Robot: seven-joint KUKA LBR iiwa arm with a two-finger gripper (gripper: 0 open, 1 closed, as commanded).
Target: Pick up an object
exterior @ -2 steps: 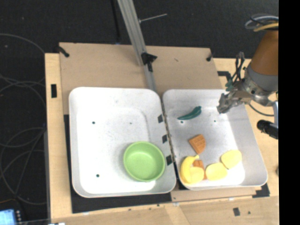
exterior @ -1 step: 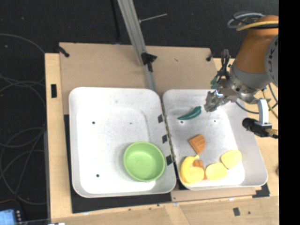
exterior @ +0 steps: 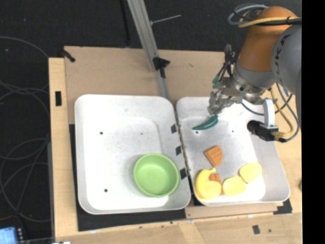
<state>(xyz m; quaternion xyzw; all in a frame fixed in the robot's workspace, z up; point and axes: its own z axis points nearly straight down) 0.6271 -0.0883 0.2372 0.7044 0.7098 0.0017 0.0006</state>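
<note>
Arm: grey with an orange band, reaching in from the right over the right bin [exterior: 274, 187].
Gripper [exterior: 217, 107]: fingers clamped on the top end of a teal strip [exterior: 207, 123], near the bin's far left corner.
Teal strip: hangs from the fingers, curving down and left.
Right bin: an orange block [exterior: 214, 155] and three yellow pieces [exterior: 228, 183] at the near edge.
Left bin [exterior: 101, 136]: a green bowl [exterior: 156, 174] in its near right corner.

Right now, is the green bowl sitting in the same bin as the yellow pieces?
No, the green bowl sits in the left bin, while the yellow pieces lie in the right bin.
</note>
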